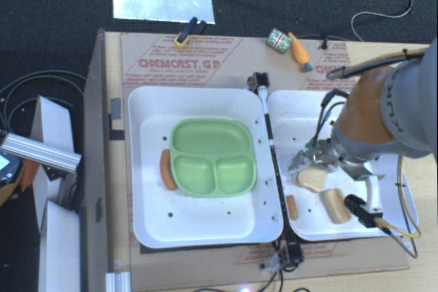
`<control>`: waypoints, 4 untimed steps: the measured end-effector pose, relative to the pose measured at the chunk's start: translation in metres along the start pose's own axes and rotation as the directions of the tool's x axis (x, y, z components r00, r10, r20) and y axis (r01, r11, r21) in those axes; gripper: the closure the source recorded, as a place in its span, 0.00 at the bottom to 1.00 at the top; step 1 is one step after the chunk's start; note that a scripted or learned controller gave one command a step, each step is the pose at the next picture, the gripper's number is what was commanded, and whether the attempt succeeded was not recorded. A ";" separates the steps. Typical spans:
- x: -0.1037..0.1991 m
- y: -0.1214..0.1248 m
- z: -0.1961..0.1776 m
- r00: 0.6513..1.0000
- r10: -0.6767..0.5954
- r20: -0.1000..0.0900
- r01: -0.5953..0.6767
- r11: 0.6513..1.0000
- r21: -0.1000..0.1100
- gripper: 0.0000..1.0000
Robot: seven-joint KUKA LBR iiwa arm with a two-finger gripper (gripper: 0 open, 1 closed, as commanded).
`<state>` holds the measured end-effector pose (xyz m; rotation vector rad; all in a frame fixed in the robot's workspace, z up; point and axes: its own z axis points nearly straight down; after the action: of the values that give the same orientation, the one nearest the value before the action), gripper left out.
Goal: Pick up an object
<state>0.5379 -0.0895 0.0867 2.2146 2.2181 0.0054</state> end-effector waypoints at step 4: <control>-0.039 0.028 -0.008 1.000 0.000 -0.002 0.000 1.000 0.004 0.00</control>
<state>0.5662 -0.1280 0.0948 2.2175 2.2218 0.0031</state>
